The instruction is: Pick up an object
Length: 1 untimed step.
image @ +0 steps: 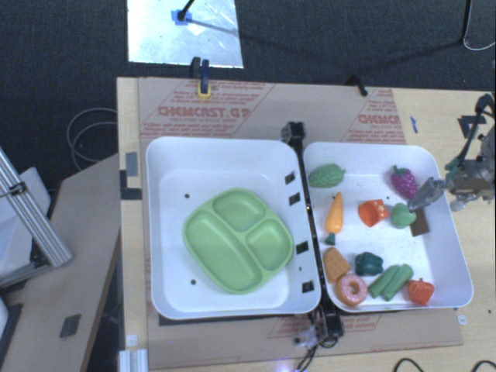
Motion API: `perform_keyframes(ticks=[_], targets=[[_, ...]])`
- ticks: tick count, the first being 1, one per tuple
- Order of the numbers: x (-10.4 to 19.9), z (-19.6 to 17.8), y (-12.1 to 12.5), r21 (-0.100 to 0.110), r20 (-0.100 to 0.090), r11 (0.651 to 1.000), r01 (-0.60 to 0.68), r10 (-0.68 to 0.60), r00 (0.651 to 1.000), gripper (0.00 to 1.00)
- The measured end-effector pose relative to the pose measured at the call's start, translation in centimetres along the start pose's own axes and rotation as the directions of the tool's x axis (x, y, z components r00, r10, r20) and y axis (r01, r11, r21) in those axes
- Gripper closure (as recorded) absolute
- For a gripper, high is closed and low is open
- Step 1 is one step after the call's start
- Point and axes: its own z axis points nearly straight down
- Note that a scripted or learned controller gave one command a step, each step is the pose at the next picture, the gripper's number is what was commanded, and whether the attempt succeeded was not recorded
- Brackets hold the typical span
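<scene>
The right bin (446,231) holds several toy foods. Along its back lie a green leafy vegetable (326,175) and purple grapes (404,181). In the middle are an orange carrot (335,212), a red pepper (372,211), a round green piece (402,215) and a brown block (419,225). At the front lie a bread piece (335,263), a dark green pepper (369,263), a pink donut (353,289), green pods (390,280) and a red tomato (421,291). My gripper (430,191) reaches in over the bin's right rim, its tip just right of the grapes and above the round green piece.
The left bin (167,208) holds a light green divided plate (237,240). A black divider with clips (304,208) runs between the bins. A cardboard sheet (256,111) lies under both bins. A metal rail (31,215) stands off the bench at the left.
</scene>
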Motion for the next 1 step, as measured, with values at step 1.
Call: perform_keyframes(ticks=[1], targets=[[0.05,-0.55,0.21,-0.011,0.003,1.0,0.003,-0.003,1.0,0.0]])
